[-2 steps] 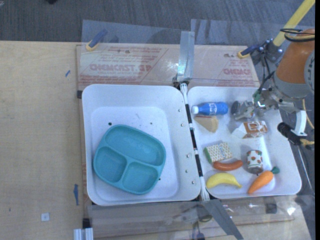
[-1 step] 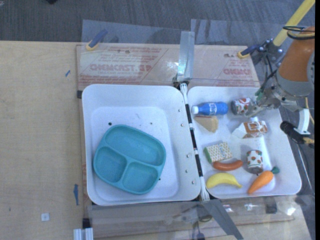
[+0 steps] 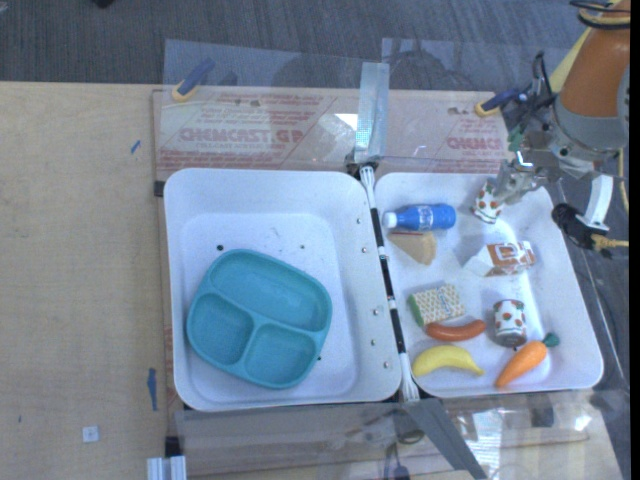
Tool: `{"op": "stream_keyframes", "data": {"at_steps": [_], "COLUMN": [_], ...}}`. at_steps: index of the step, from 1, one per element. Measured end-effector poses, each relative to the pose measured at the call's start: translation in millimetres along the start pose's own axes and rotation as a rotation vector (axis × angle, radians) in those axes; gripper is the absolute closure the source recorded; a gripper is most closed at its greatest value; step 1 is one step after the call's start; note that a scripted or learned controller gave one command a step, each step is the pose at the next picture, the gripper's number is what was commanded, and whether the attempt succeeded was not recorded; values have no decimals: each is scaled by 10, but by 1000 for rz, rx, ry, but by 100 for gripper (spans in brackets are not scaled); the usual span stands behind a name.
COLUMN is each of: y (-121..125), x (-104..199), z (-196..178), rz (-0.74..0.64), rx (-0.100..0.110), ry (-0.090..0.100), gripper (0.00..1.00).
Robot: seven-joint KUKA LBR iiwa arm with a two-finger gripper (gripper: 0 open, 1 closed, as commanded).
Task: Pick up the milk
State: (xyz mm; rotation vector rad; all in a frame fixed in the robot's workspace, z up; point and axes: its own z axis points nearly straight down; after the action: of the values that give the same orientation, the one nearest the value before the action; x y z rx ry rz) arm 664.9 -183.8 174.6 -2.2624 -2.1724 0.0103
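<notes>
Gripper [image 3: 512, 180] low over far right corner of right bin [image 3: 566, 298], on grey arm [image 3: 585, 118] with orange band; whether spread or closed cannot be told. Just beside it, touching or nearly so on the left: milk [image 3: 487, 203], small white carton with red marks, standing on end, long axis upright, top leaning slightly toward far rim. Further out: smooth blue bottle [image 3: 421, 217] lying crosswise, orange-printed box [image 3: 510, 256] on its side, curved yellow banana [image 3: 446, 362]. In left bin [image 3: 185, 208], teal three-part plate [image 3: 259, 317].
</notes>
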Motion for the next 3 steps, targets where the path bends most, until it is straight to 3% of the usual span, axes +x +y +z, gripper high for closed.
{"op": "stream_keyframes", "data": {"at_steps": [1,2,3], "y": [19,-312,-318], "x": [11,-216,-257], "z": [-16,781,679], "rz": [-1,105,108], "rx": [-8,-15,-16], "ry": [0,7,1], "gripper": [0,0,100]}}
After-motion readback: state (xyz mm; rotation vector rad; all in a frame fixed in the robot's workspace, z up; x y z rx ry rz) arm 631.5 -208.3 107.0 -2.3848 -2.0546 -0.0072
